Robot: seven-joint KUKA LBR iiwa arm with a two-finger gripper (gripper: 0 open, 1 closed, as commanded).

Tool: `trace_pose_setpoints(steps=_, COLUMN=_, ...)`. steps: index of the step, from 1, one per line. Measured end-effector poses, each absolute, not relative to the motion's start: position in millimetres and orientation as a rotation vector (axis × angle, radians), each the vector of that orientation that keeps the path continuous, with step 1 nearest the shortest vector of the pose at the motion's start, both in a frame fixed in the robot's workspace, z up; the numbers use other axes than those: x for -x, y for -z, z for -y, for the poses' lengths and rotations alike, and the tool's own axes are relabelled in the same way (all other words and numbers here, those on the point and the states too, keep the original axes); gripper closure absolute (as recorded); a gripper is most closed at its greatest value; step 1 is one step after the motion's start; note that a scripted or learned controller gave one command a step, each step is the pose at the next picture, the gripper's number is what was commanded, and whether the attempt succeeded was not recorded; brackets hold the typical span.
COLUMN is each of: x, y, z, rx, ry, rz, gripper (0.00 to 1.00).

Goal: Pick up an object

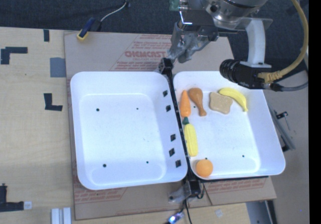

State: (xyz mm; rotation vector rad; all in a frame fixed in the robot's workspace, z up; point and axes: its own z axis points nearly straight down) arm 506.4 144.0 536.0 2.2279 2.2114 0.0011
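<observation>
Right bin (261, 165) keeps open floor beside corn (190, 139) at its edge.

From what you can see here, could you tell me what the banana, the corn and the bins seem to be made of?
Banana: probably moulded plastic; an even yellow with a smooth surface.
Corn: likely plastic too; uniform yellow, faint ribbing, green tip.
Bins: apparently thin formed plastic, white and slightly glossy, with rounded corners and soft highlights. None of this can be confirmed by look alone.
</observation>
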Motion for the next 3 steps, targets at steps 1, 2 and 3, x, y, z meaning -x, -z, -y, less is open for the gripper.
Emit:
trace_pose_setpoints(steps=1, x=-481.2, y=-430.0, z=-215.9, rx=-2.217, ry=0.019, rz=-2.235, gripper=1.00)
trace_pose_setpoints(steps=2, x=-483.5, y=-522.2, z=-234.6, rx=-2.215, ry=-0.013, rz=-2.225, gripper=1.00)
trace_pose_setpoints(steps=3, x=-483.4, y=-516.8, z=-233.5, rx=-2.219, ry=0.003, rz=-2.225, gripper=0.00)
